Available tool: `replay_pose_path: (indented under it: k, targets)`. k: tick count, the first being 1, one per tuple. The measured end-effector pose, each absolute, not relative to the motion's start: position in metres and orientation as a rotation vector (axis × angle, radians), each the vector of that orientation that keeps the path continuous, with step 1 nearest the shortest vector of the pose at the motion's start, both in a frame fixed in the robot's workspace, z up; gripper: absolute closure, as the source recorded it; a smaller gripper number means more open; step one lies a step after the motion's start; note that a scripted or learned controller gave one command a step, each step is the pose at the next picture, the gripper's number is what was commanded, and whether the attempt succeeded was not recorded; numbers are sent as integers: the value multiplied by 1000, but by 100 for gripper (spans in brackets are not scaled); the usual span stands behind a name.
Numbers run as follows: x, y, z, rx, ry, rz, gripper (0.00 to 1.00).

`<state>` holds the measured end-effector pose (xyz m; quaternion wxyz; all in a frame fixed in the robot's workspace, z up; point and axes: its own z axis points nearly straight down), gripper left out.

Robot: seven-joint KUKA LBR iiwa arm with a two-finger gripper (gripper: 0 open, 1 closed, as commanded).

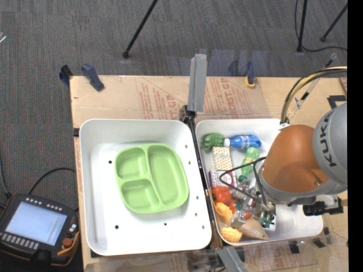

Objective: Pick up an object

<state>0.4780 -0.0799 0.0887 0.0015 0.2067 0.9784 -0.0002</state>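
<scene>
The right bin (300, 225) holds a heap of small toys. Among them are a green leafy piece (212, 141), a blue bottle (244, 141), a pale box (222, 158), a red piece (221, 194), an orange piece (224, 212), a yellow corn-like piece (231, 234) and a tan cone (253, 229). My gripper (248, 200) is low in this bin, down among the toys just right of the red piece. The orange band (292, 163) of the arm hides the bin's right half. Whether anything is gripped is hidden.
The left bin (96, 146) holds a green divided plate (152, 178). A grey upright post (197, 84) stands behind the gap between the bins. A teach pendant (37, 225) lies off the bench at the lower left. Blue clamps (91, 75) sit on the bench's far edge.
</scene>
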Motion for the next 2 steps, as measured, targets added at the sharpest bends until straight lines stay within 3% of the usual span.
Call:
replay_pose_path:
  k: [2]
  targets:
    - [477,-84,88,616,3079,2,0]
